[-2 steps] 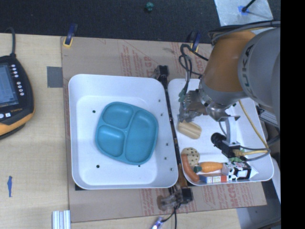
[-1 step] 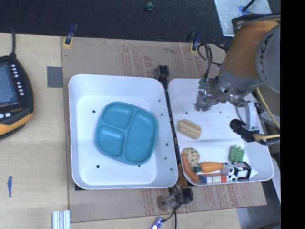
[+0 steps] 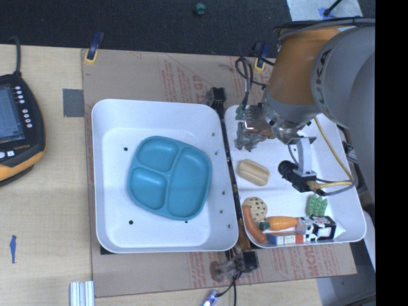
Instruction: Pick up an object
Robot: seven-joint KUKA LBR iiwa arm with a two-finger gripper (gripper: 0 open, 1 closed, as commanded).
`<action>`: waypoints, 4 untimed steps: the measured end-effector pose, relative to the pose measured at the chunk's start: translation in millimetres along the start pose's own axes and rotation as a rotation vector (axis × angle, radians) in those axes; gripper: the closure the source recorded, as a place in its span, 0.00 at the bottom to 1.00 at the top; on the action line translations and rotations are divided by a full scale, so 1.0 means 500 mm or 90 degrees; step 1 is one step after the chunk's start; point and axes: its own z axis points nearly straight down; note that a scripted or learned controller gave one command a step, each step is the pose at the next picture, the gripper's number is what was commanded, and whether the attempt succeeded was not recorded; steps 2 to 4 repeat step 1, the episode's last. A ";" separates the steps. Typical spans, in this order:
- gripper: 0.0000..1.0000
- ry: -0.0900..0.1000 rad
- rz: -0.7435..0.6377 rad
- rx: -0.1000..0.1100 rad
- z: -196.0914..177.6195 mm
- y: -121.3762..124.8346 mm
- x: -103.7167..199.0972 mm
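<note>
Over the right-hand shallow white bin (image 3: 357,225), the grey arm with its orange band (image 3: 319,62) reaches in from the right edge of the worktop (image 3: 57,190), and its hand (image 3: 245,138) hangs above the bin's far left corner, close to the wall it shares with the neighbouring bin. From where I stand I cannot tell how far the hand is open, and nothing shows between its tips.

Just nearer than the hand, a tan, loaf-shaped bread roll (image 3: 253,172) lies against the left side of the bin floor. Nearer still sits a round speckled cookie (image 3: 255,206), and beside it an orange toy carrot (image 3: 280,222) lies crosswise. A reddish sausage-shaped toy (image 3: 250,228) curves along the bin's near left corner, touching the carrot. Along the near edge lies a small red-and-white box (image 3: 285,238), with a black-and-white patterned carton (image 3: 319,229) to its right. A green leafy toy (image 3: 316,205) stands just beyond that carton.

The left-hand shallow white bin (image 3: 115,126) holds a blue plastic divided plate (image 3: 170,177) at its middle. At the worktop's left edge rests a black and orange control pendant (image 3: 16,126).
</note>
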 end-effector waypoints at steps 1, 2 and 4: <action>1.00 0.000 0.002 -0.003 -0.052 -0.016 -0.100; 1.00 0.000 0.002 -0.003 -0.052 -0.016 -0.100; 1.00 0.000 0.002 -0.003 -0.052 -0.016 -0.100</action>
